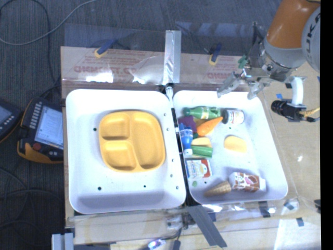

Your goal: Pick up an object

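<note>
My gripper hangs above the far edge of the right bin, fingers spread open with nothing between them. Just below it in the bin lie a green bottle, an orange carrot and a small jar with a dark lid. Further toward the front lie a yellow lemon-like piece, a blue and yellow bottle, a green cylinder, a red and white packet, an ice-cream cone and a small carton.
The left bin holds a yellow divided plate. A metal strip stands behind the wall between the bins. A teach pendant lies on the floor at the left.
</note>
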Tool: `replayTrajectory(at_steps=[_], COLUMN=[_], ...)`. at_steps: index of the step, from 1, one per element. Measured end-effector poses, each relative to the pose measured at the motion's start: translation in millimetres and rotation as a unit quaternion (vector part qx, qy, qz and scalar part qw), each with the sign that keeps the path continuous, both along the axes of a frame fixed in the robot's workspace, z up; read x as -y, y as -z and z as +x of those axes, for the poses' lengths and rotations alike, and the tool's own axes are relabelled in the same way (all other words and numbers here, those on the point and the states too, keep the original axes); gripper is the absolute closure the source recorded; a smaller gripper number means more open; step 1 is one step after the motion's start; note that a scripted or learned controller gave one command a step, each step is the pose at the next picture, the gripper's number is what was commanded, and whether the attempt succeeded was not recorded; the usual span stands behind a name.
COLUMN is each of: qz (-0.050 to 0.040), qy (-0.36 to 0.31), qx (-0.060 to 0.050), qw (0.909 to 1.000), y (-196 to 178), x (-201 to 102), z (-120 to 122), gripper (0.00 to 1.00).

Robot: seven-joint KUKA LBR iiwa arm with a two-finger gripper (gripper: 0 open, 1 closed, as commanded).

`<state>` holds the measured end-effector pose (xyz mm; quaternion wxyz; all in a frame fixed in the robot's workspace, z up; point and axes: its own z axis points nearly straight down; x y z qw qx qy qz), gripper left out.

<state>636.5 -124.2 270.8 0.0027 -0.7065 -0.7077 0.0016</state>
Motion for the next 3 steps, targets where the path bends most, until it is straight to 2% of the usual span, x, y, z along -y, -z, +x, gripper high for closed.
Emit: replayTrajectory(at_steps=[1, 2, 3], qz=[-0.0011, -0.0005, 0.0006], qy=[0.062, 0.06, 0.059], qx=[-0.002, 0.01, 0.01], qw=[0.9981, 0.9981, 0.9982], y=[153.9, 178.8, 169.6], x=[-10.4, -9.8, -11.1], z=[-22.8, 4.2, 4.6], gripper=[0.0, 0.0, 1.0])
